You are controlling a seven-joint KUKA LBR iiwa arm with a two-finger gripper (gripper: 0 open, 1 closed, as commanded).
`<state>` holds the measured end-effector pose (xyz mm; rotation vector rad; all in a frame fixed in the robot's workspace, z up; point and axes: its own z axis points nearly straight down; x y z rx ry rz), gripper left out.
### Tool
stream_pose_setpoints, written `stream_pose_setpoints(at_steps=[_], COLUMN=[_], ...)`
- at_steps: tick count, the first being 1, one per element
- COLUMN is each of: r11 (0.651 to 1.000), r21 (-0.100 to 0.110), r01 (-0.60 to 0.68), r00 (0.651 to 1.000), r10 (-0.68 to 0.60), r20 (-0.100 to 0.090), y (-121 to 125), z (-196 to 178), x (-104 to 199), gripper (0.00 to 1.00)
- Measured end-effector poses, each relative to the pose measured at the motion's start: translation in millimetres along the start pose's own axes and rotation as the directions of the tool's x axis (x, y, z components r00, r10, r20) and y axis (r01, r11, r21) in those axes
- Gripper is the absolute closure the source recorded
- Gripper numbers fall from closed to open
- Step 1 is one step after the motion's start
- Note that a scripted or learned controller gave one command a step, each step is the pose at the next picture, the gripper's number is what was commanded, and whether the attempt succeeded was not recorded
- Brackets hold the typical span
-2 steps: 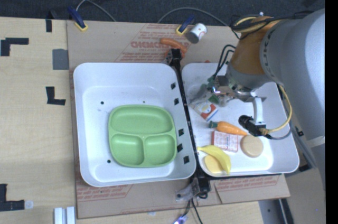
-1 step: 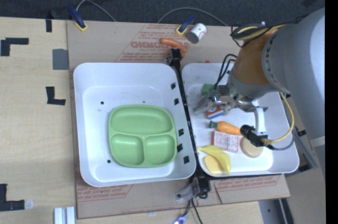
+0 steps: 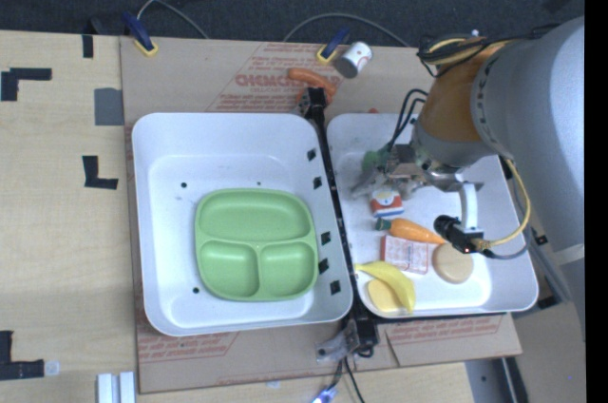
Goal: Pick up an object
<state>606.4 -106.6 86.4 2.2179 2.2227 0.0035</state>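
Observation:
The right bin (image 3: 513, 297) holds several small items. An orange carrot (image 3: 416, 232) lies in its middle. Below it are a red and white packet (image 3: 403, 254), a yellow banana (image 3: 389, 285) and a tan round piece (image 3: 455, 266). A small white, red and blue item (image 3: 385, 203) sits just above the carrot's left end. My gripper (image 3: 372, 173) hangs over the upper left part of this bin, just above and left of that small item, near the bin's left wall. Nothing shows clearly held in it.
The left bin (image 3: 161, 144) holds a green divided plate (image 3: 256, 242). The grey arm with its orange band (image 3: 456, 102) covers the right bin's upper right. Clamps, an orange tool (image 3: 313, 78) and a small white roll (image 3: 353, 59) lie behind the bins. Cables trail across the dark floor.

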Motion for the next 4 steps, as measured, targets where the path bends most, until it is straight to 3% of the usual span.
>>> stream_pose_setpoints(at_steps=[1, 2, 3, 4], r11=[1.0, 1.0, 1.0, 1.0], r21=[-0.002, 0.001, 0.0, 0.0], r01=[-0.001, -0.001, -0.001, 0.0], r00=[1.0, 1.0, 1.0, 1.0], r10=[0.001, 0.001, 0.001, 0.0], r20=[0.003, 0.001, 0.001, 0.002], y=[-29.0, -16.8, 11.5, 11.5], z=[-0.4, 0.0, 0.2, -9.3], x=[2.8, 1.7, -0.4, -0.4], gripper=[0.0, 0.0, 0.0, 1.0])
